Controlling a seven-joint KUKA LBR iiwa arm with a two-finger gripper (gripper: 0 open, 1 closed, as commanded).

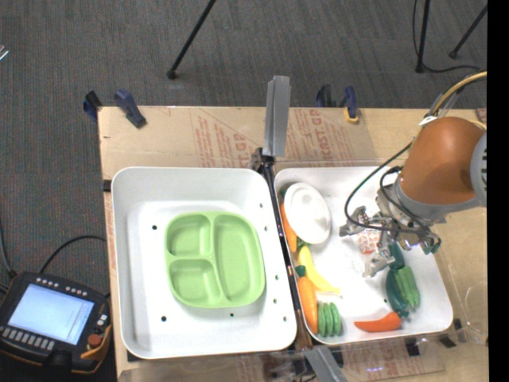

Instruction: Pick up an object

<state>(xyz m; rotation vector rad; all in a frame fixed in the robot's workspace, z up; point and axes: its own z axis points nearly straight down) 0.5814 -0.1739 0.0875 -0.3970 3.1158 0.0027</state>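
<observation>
Lying in the right bin (362,183), the candidates for pickup are spread over its floor. A dark green vegetable (403,289) rests near the right wall, and an orange-red pepper (379,322) lies just below it near the front edge. A small red-and-white item (368,241) sits mid-bin; it is too small for me to identify further.

My gripper (380,255) hangs low over the middle of this bin, just beside the red-and-white item and immediately left of the dark green vegetable. Whether my fingers are spread or pressed together I cannot tell; the wrist hardware and cabling clutter that area. I see nothing clearly held. My orange wrist band (440,161) sits above the bin's right portion.

Along the left side of the same bin: a white round plate (308,212) toward the back, an orange carrot (307,299) against the left wall toward the front, a yellow banana (312,271) just right of it, and a small green ridged vegetable (330,319) near the front edge.

The left bin (131,253) holds a light green divided tray (215,259), flat and roughly central.

Both bins sit side by side on a cardboard-covered bench (191,134). A handheld control pendant (52,317) with a lit screen lies on the floor at lower left.
</observation>
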